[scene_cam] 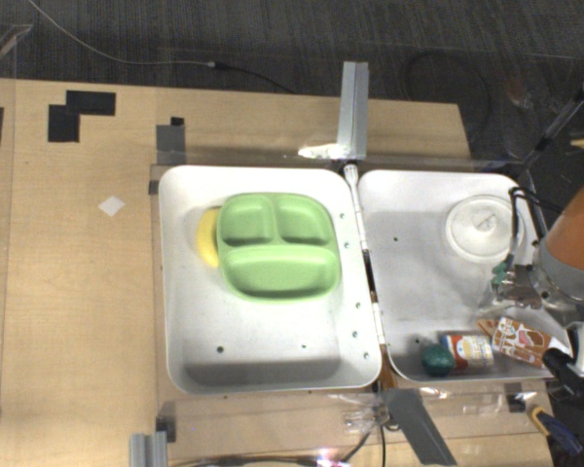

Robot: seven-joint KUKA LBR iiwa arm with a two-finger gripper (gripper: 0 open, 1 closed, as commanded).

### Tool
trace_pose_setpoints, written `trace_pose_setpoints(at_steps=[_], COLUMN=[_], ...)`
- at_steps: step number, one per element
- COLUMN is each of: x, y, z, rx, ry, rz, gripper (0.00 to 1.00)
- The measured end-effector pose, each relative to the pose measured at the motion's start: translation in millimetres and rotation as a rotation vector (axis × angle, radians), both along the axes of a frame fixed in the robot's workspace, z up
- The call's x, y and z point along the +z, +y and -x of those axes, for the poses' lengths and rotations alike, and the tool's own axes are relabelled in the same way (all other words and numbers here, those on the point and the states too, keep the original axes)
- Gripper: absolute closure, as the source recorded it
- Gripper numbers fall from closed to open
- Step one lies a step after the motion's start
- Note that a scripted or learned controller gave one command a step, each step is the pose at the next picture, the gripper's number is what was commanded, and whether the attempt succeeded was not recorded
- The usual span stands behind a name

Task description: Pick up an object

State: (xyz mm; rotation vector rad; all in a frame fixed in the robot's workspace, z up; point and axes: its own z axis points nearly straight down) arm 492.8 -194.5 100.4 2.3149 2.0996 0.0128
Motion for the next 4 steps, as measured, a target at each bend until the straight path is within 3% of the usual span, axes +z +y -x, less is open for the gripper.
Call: trace_pose_setpoints(at_steps=[1, 2, 3, 4], x=[-11, -12, -11, 73], y=[47, 48, 51, -3], z=[2, 2, -17, 4], rx=[0.009, 0.010, 0.225, 0.365], ry=[0.003, 0.004, 0.011, 0.012], rz=[-0.002, -0.004, -0.002, 0.000], gripper=[1.00, 0.00, 0.00, 0.00])
